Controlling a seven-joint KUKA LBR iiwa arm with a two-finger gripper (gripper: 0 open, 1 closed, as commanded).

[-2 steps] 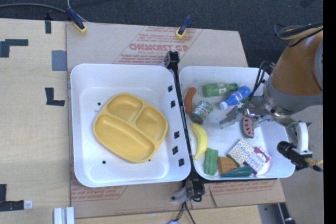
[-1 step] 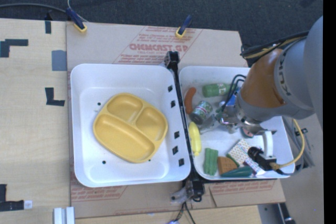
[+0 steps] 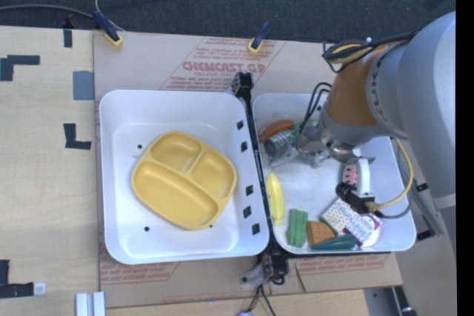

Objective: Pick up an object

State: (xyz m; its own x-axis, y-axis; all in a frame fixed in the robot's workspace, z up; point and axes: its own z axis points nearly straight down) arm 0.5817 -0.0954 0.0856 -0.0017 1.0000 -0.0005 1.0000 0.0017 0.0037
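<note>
The right bin (image 3: 400, 229) holds several small objects. A grey can (image 3: 276, 146) lies at its upper left, with an orange-brown item (image 3: 280, 128) just behind it. A yellow banana-shaped piece (image 3: 275, 197) lies by the left wall. A green block (image 3: 297, 227), a tan cracker (image 3: 320, 232), a dark green piece (image 3: 337, 242) and a checkered packet (image 3: 341, 216) crowd the front. A pink and white item (image 3: 349, 174) lies further right. My gripper (image 3: 305, 148) is low in this bin, right beside the can. Nothing visibly sits in it.
The left bin (image 3: 118, 122) carries a yellow divided plate (image 3: 184, 178). A black divider clip (image 3: 243, 83) sits where the two bins meet. Cables loop from the wrist over the right bin's right side (image 3: 396, 192). Cardboard (image 3: 215, 63) lies under both bins.
</note>
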